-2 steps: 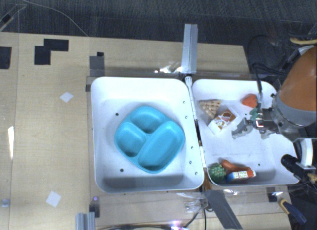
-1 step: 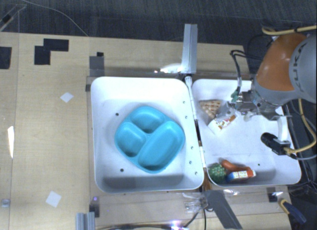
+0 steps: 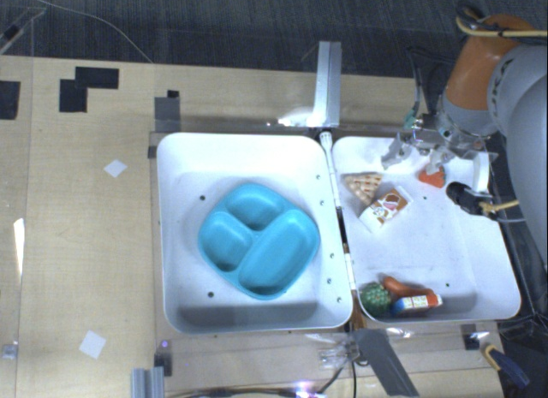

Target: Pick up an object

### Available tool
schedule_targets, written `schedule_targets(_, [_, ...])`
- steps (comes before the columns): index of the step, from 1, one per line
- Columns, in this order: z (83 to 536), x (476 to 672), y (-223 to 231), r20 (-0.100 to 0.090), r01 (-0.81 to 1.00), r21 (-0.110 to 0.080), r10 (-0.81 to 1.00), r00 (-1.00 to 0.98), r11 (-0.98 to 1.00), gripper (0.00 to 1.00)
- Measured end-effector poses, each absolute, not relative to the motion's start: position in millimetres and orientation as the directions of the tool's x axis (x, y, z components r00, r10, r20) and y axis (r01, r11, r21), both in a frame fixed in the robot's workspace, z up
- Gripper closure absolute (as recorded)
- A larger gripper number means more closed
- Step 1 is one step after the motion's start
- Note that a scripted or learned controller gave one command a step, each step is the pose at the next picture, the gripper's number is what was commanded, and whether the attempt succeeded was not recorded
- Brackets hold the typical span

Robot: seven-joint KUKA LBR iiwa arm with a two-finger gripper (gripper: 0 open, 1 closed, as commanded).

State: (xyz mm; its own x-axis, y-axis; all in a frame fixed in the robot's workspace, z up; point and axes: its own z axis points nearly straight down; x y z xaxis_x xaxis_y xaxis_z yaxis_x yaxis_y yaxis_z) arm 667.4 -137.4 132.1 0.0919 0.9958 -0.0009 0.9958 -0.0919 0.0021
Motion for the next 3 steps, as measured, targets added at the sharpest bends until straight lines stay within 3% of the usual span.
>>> schedule_targets(1, [130, 670.9, -201, -0.002, 1.000, 0.005, 1.000, 0.013, -0.013, 0.00])
schedule_targets(2, [92, 673.7, -200, 0.006, 1.000, 0.003, 1.000, 0.003, -0.003, 0.00])
schedule_targets(3, [100, 676.1, -202, -0.003, 1.000, 0.015, 1.000, -0.003, 0.003, 1.00])
